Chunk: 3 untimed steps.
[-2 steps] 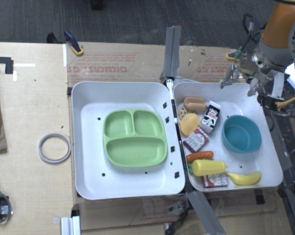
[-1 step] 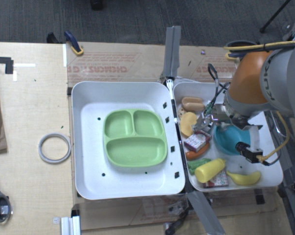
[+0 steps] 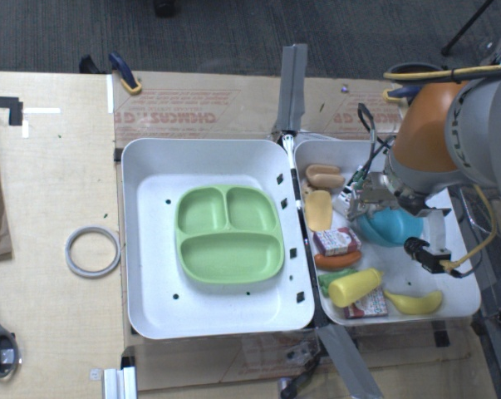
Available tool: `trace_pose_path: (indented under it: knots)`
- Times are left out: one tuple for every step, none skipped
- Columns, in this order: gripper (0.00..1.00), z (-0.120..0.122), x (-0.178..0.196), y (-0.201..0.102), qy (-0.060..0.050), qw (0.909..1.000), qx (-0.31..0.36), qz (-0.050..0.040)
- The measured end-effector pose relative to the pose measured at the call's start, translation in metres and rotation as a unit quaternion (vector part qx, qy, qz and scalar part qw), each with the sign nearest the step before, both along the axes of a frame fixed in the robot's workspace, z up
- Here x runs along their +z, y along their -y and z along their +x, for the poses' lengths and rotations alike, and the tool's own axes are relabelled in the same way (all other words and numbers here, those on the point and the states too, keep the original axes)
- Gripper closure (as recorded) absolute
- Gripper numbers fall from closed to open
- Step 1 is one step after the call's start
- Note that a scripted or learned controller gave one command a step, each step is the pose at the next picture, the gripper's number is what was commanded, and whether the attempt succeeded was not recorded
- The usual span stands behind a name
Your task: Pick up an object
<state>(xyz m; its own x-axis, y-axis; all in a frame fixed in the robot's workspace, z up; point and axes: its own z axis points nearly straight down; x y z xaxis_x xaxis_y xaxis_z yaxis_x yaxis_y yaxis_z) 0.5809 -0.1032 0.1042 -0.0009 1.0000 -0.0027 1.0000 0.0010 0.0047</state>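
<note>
Two white bins sit on a cardboard-covered bench; over the right bin [image 3: 462, 302] the gripper [image 3: 368, 196] hangs low just beside a blue object [image 3: 391, 227], nothing visibly lifted yet.

1. A divided plate [image 3: 229, 233] lies in the left bin [image 3: 142, 248].
2. The right bin [image 3: 459, 302] holds a cup [image 3: 389, 226], a banana [image 3: 413, 302] and other items, the banana nearest its front edge.
3. A ring [image 3: 92, 250] rests on the surface [image 3: 51, 173], left of both bins.
</note>
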Motion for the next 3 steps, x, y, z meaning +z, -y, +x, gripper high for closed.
trace_pose_path:
  knots:
    - [1.00,0.011,-0.006,0.014,-0.001,0.9998,0.019,0.0017]
    - [1.00,0.069,0.088,-0.061,-0.002,1.0000,0.002,0.0006]
    - [1.00,0.075,0.053,-0.002,-0.003,0.9935,0.113,0.0002]
